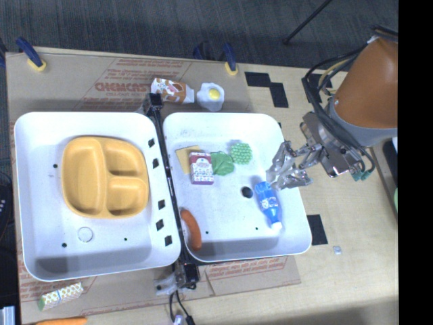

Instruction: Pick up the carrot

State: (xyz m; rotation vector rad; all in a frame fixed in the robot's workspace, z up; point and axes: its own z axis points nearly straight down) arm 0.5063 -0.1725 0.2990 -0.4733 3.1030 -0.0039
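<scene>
The carrot (191, 228), a short orange piece, lies against the front left wall of the right bin (223, 122), beside the divider between the bins. My gripper (276, 173) hangs over that bin's right rim, far to the right of the carrot. Its fingers stand apart with nothing between them. The fingertips hover just above the cap end of a blue bottle (268, 205).
The right bin also holds a yellow wedge (185, 156), a red box (201, 168), a green leaf (222, 162) and a green round piece (241, 152). A yellow divided tray (105, 176) sits in the left bin (34, 202). An egg (211, 95) and a packet (169, 90) lie behind the bins.
</scene>
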